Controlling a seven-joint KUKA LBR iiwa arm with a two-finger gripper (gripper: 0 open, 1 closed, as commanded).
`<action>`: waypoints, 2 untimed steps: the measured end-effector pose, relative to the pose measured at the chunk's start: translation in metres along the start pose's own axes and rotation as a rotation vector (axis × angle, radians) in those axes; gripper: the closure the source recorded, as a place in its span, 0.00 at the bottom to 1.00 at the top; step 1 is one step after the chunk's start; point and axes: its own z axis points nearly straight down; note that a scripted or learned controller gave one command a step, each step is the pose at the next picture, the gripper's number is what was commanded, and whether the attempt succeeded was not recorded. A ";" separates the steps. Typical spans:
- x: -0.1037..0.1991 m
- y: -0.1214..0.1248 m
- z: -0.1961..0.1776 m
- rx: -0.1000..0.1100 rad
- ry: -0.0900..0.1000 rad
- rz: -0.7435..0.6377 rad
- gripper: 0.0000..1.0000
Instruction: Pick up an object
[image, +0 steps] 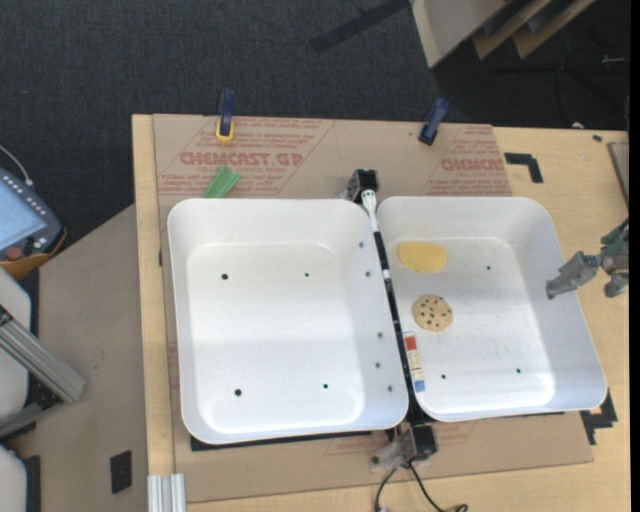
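In the right bin (520, 395) lie a yellow oval piece (423, 257) near the back left and a round chocolate-chip cookie (432, 313) just in front of it. A thin red, white and blue stick (413, 362) rests along that bin's left wall. My gripper (581, 289) hangs over the right rim of the right bin, well to the right of the cookie. Its two grey fingers stand apart, open, with nothing between them.
The left bin (190, 330) sits beside the right one, a black divider strip (381, 262) between them. A green piece (221, 182) lies on the cardboard behind the left bin. Clamps (226, 116) (434, 120) hold the board's back edge.
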 end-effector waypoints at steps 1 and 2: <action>0.096 -0.015 -0.090 -0.010 0.001 -0.011 0.00; 0.091 -0.015 -0.096 -0.005 -0.001 -0.002 1.00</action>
